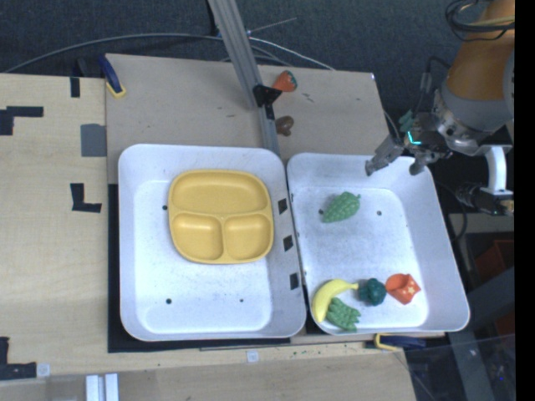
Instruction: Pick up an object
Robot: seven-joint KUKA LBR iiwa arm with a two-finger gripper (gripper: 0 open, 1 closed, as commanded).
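Two green toys [342,314], 1 banana [328,292], 1 red pepper [404,287], 1 yellow plate [221,215].

Fixed above the bench [192,90], looking down at a slant. Far enough back to take in both white bins [134,224] side by side, arm [481,65] entering right of them.

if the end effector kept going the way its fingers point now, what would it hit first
The end effector hangs over the right bin's far rim, fingers angled down and leftward. Going on, it would probably meet the bin floor near the green grapes; depth is unclear from this view.
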